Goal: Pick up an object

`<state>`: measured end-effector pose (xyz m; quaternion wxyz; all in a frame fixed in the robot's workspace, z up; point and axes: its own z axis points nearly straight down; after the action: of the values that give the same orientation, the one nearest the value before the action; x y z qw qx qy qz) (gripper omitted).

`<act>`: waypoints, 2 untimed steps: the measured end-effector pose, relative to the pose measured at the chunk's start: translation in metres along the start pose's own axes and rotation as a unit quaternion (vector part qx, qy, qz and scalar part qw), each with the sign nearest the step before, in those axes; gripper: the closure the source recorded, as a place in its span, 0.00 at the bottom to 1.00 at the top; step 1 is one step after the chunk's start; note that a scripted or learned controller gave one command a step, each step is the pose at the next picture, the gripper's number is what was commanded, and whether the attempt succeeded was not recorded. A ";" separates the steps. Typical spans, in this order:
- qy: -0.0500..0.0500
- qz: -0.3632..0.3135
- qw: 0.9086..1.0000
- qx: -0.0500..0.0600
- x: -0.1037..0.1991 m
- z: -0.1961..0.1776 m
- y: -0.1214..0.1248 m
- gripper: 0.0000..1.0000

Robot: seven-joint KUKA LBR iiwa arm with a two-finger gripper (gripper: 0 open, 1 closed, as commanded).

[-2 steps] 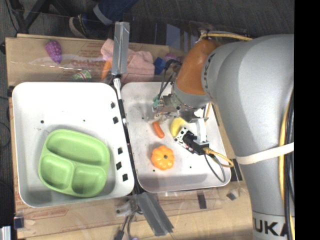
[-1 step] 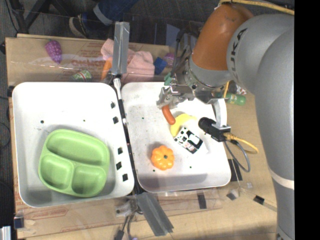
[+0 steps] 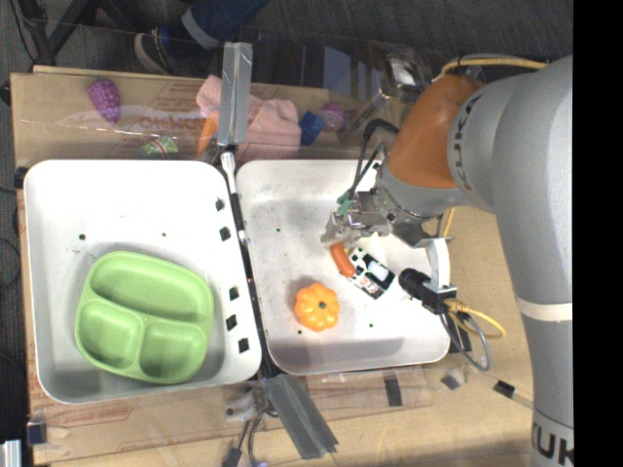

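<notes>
Pincer (image 3: 352,224) low in right bin (image 3: 282,339), grip state hidden, cannot tell; small orange piece (image 3: 339,258) just below it; orange pumpkin (image 3: 317,305) lies apart, nearer front wall. Pumpkin looks light, rounded, likely slippery: grip across widest ribs, not stem

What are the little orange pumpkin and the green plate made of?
The pumpkin looks like smooth, slightly shiny plastic, since a pale highlight sits on its ribbed top; it could be rubber. The green plate looks like matte moulded plastic, with one even colour and softly rounded compartment walls.
</notes>
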<state>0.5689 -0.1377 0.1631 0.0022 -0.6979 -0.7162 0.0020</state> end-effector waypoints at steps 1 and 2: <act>0.000 -0.015 1.000 -0.002 0.032 -0.043 -0.023 1.00; 0.000 -0.015 1.000 -0.002 0.032 -0.043 -0.023 0.00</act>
<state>0.5456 -0.1063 0.2065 0.0013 -0.6872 -0.7264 0.0006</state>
